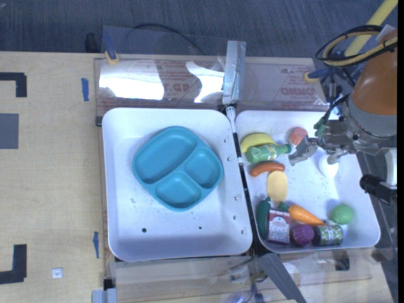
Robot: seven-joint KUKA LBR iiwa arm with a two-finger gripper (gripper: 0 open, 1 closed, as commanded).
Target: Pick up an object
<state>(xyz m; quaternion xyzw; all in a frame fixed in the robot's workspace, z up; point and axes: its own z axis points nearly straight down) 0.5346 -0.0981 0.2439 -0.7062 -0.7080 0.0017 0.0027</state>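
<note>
You would have found the pickable toys crowded in the right bin [353, 188]. Taking the yellow banana [254, 141] as your landmark, it lay in that bin's upper left corner, right against the divider. A green bottle [268, 151] lay touching its lower edge, its cap pointing toward the end effector. Just below the bottle sat a red-orange sausage [267, 168], and below that a pale yellow lemon-like piece [276, 185]. To the right of the banana, near the bin's back wall, rested a small pinkish-red fruit [297, 134]. Well below the banana, along the bin's near side, you had a cluster: a dark green vegetable [262, 214], a red-labelled can [278, 226], an orange carrot [304, 215] lying across it, a purple piece [302, 235], a green-labelled can [328, 234], and a green ball [341, 214] a little apart to the right.

The end effector [303, 151] hung just right of the banana and the bottle, close to the bottle's cap; nothing sat between its fingers, and you could not tell from this angle whether they were spread or closed.

To the banana's left, across the divider, the left bin [126, 232] held a blue divided plate [178, 167]. Both bins sat on the tabletop [44, 188].
</note>
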